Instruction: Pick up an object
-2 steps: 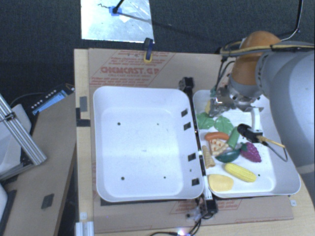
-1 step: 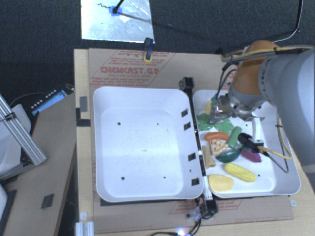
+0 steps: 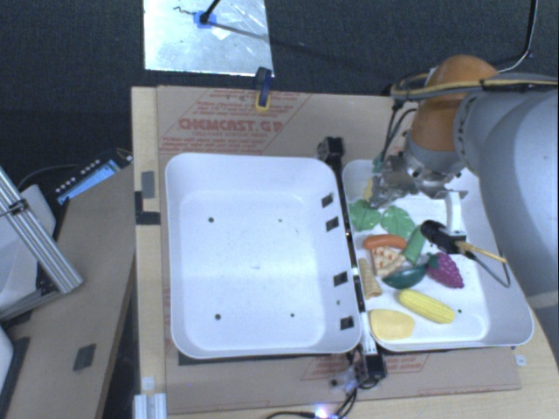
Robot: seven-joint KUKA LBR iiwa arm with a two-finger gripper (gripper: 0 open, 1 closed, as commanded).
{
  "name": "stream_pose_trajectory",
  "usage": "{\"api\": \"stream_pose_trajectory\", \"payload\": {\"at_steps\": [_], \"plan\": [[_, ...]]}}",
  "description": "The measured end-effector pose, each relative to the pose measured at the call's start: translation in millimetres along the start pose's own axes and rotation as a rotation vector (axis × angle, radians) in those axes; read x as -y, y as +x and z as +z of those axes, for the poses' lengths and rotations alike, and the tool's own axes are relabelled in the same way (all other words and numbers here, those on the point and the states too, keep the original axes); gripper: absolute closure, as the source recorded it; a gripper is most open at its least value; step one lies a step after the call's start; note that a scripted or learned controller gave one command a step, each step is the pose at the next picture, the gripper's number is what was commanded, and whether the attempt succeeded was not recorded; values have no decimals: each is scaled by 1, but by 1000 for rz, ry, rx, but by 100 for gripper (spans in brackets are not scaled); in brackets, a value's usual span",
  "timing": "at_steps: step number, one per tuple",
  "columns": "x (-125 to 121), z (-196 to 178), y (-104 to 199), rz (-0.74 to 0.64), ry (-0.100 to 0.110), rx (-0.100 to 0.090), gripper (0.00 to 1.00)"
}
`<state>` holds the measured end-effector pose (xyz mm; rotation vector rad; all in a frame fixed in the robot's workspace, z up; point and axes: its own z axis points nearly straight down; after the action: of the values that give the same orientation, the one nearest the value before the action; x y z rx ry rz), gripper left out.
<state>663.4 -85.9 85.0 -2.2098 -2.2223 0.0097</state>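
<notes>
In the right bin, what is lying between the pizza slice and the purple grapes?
In the camera view, a dark green pepper-like vegetable lies between the pizza slice and the purple grapes.

You see two white bins: the left bin (image 3: 253, 260) has only small dark dots on its floor. In the right bin (image 3: 502, 317) lie a yellow corn cob (image 3: 427, 305), purple grapes (image 3: 445, 270), a green leaf (image 3: 382, 217), a pale yellow piece (image 3: 392, 324) and an orange and red pizza slice (image 3: 385, 251). The arm (image 3: 489, 129) is grey with an orange band (image 3: 450, 90). The cardboard (image 3: 236, 120) carries red print.
</notes>
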Motion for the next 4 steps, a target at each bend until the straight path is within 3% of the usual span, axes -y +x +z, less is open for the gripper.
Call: {"api": "stream_pose_trajectory", "payload": {"at_steps": [3,4], "plan": [[-2,1,-1,4,7,0,100],[14,0,1,5,-11,2,100]]}}
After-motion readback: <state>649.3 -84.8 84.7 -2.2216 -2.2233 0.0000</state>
